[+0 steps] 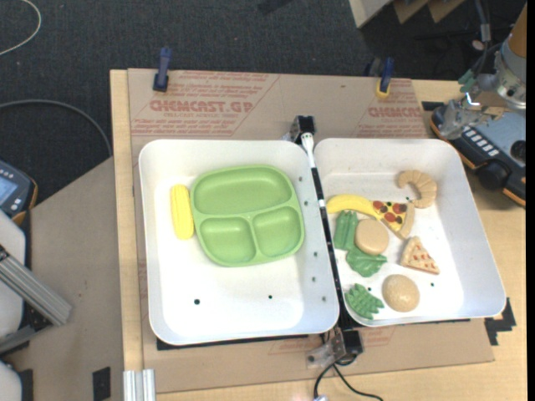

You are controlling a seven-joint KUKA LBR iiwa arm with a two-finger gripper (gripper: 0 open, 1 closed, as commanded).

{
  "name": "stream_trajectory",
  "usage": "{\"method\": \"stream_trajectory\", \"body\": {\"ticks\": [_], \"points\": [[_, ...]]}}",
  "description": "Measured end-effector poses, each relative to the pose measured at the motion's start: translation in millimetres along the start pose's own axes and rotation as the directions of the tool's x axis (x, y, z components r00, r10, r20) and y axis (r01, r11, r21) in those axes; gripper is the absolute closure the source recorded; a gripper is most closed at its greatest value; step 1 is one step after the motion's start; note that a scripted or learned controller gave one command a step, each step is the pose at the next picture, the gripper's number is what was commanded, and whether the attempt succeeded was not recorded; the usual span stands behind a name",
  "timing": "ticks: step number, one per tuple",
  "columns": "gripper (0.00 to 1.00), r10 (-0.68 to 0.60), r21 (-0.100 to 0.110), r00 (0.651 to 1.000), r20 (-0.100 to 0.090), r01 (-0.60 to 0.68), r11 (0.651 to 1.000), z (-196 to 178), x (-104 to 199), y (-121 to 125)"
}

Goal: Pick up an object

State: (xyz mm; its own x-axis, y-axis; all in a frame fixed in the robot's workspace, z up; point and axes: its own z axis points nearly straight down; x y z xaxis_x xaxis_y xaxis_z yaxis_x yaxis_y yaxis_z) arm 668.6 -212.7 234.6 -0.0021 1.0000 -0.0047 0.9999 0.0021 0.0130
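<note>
Arm parked at top right, claw [470, 98] well apart from both bins; cannot tell its state. Pick not yet begun. Toy food clusters in right bin [476, 224]: banana [351, 203], croissant [418, 186], pizza slice [420, 257]. Next move likely calls for descending over one isolated piece, perhaps the croissant.

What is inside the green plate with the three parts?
The green plate sits in the left bin, and all three of its parts show bare green plastic, no food. A yellow corn cob lies just outside its left edge. Whatever is under the plate is covered.
</note>
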Motion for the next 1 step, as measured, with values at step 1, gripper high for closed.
{"method": "stream_trajectory", "body": {"ticks": [1], "points": [[1.00,-0.001,0.001,1.000,-0.001,0.001,1.000,-75.9,26.5,0.7]]}}
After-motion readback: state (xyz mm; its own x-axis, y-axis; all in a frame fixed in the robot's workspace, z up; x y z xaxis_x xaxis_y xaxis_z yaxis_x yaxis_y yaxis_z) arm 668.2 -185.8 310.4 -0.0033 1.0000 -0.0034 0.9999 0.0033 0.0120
